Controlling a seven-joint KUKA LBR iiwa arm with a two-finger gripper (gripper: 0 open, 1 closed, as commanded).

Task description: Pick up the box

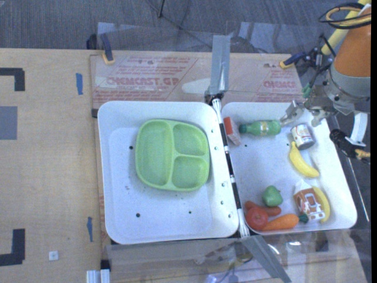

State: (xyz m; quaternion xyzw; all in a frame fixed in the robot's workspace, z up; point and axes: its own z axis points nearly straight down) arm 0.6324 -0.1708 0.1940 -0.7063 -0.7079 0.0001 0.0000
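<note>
Box (pixel 308 203): I see it lying at five o'clock in the right bin (pixel 347 184), beside a banana (pixel 321 200).
Gripper (pixel 303 112): at one o'clock, over the bin's far edge; fingers spread, gripping nothing.

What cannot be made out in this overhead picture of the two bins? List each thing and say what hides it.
- Gripper, camera view: too small and blurred against the can to judge its state.
- Arm, camera view: cut off by the right edge.
- Box, camera view: wedged at the right bin's left wall; its print is too small to read.
- Carton, camera view: its label is blurred.
</note>
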